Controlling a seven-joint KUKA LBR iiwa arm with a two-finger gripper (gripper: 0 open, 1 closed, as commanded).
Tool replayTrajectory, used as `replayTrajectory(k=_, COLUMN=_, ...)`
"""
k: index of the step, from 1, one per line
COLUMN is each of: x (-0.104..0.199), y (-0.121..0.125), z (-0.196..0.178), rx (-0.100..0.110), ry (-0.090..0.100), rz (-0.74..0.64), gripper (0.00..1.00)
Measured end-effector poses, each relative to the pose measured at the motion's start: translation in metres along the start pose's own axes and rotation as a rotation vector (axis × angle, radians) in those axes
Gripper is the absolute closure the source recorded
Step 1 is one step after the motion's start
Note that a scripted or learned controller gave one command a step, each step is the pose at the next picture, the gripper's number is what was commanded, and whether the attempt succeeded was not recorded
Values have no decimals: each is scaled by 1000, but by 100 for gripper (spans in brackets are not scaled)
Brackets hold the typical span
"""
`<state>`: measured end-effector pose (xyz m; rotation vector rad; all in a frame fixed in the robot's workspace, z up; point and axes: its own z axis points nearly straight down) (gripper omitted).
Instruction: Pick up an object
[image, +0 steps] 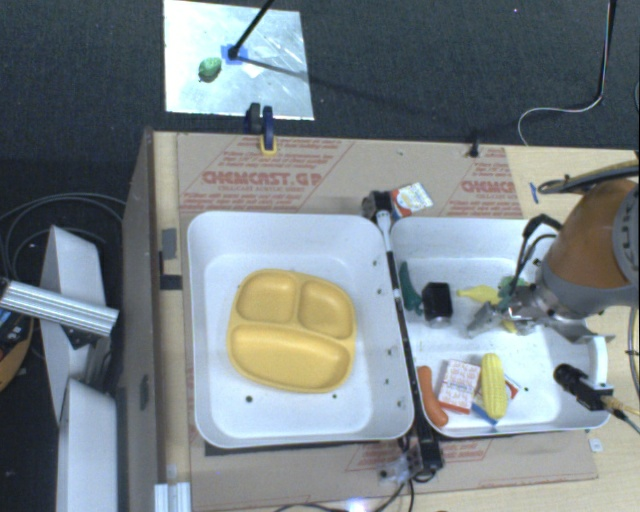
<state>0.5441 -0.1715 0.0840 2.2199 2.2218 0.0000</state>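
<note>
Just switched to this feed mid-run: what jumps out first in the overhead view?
The big yellow divided plate dominates, lying alone in the left bin. Next comes the grey and orange arm reaching into the right bin from the right, its pincer low near the bin's middle beside a small black object. At that bin's near edge lie a corn cob, a patterned card and an orange sausage-shaped piece.

The arm is rounded, orange above a grey wrist, with black cables looping beside metallic jaws.
</note>
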Motion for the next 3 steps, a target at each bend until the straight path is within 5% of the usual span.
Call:
replayTrajectory(k=1, x=2, y=81, z=-1, rx=-3, ry=0, rz=-3, gripper=0)
replayTrajectory(k=2, x=1, y=82, z=-12, rx=-5, ry=-1, rz=-5, gripper=100)
replayTrajectory(k=3, x=97, y=110, z=-102, rx=-5, ry=2, rz=-4, gripper=100)
